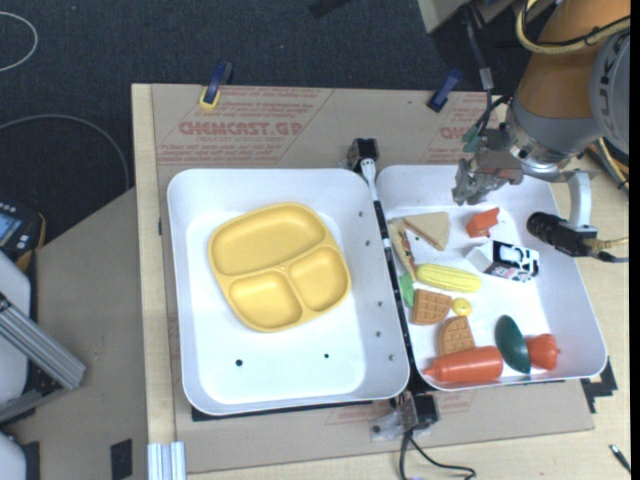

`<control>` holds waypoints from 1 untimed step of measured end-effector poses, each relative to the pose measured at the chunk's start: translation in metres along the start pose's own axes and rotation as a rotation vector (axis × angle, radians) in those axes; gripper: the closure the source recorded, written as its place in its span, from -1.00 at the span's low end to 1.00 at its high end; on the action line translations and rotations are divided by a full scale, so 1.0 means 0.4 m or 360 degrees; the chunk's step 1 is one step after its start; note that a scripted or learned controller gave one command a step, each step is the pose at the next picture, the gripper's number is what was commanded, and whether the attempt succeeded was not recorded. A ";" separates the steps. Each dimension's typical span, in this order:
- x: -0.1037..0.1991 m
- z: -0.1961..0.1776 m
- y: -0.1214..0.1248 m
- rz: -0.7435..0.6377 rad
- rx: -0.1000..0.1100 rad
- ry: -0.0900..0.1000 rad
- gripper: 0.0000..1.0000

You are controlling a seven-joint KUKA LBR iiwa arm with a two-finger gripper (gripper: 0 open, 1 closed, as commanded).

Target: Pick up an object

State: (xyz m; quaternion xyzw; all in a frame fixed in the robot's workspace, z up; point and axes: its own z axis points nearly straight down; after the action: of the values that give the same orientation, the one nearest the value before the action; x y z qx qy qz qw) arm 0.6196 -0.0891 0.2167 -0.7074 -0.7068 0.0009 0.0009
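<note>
A: What lies nearest to the camera in the right bin [585,313]?

B: At its 6 o'clock edge there is a red-orange sausage [466,366], with its long axis almost left to right. Beside it lies a dark green spoon-like piece [513,342] and a small red piece [542,349].

A: And further in?

B: A waffle [430,306], then a corn cob [447,278] which points toward 3 o'clock, slightly down. A sandwich slice [430,229] is at about 11 o'clock. A small black and white box [513,260] has a print that I cannot read.

A: Where is the gripper [476,187]?

B: At 12 o'clock of the right bin, just above a small red block [483,221]. If the fingers are spread or pressed together, I cannot tell.

A: The left bin [190,268]?

B: It holds a yellow divided plate [278,265].

A: Any writing?

B: Yes, the board [300,118] behind the bins says "CHEMCAST" in red.
</note>
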 end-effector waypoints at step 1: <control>-0.006 -0.038 0.017 -0.0004 -0.0010 -0.0001 1.00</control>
State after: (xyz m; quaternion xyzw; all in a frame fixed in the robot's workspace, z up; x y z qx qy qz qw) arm 0.6265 -0.0917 0.2318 -0.7066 -0.7076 -0.0012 -0.0016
